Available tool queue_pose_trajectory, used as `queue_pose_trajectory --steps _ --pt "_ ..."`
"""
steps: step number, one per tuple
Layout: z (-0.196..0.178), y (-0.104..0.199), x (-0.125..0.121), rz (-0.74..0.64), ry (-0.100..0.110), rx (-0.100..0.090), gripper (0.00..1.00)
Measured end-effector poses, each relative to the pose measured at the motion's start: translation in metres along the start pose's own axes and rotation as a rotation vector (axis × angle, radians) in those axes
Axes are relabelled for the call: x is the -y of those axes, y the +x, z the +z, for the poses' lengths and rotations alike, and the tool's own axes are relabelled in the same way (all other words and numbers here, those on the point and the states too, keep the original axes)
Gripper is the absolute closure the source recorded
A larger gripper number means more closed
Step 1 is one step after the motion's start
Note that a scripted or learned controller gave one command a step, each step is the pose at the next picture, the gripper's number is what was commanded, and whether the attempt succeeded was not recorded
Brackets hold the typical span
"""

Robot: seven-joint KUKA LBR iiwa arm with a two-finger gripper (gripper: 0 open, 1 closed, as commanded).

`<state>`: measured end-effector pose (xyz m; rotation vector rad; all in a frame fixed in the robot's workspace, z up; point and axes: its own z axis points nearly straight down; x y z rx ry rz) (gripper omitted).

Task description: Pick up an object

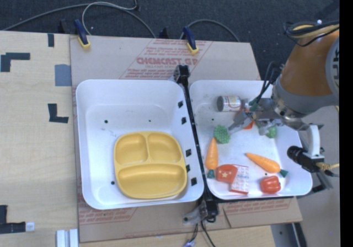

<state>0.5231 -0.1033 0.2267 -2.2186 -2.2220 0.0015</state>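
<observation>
The arm reaches in from the right over the right bin. Its tool hangs low above the bin's middle, beside a small orange-red piece; whether the tool is spread or pressed together cannot be told at this slant. Just behind the tool lies a can on its side. A green piece sits to the tool's left. Nearer the front edge lie two carrots, a red fruit, a red-and-white packet and a red pepper. The left bin holds a yellow divided plate. Both bins rest on cardboard on the tabletop.
</observation>
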Motion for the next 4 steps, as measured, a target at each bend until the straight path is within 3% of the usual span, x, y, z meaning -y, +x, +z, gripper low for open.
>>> queue_pose_trajectory --steps 1,2,3,4 --pt "0.057 -0.027 -0.044 0.001 0.001 0.001 0.00" --pt "0.139 0.001 -0.073 0.000 -0.004 0.001 0.00" --pt "0.140 0.007 -0.042 0.001 -0.009 0.003 0.00" --pt "0.130 0.007 -0.042 0.001 -0.008 0.004 1.00"
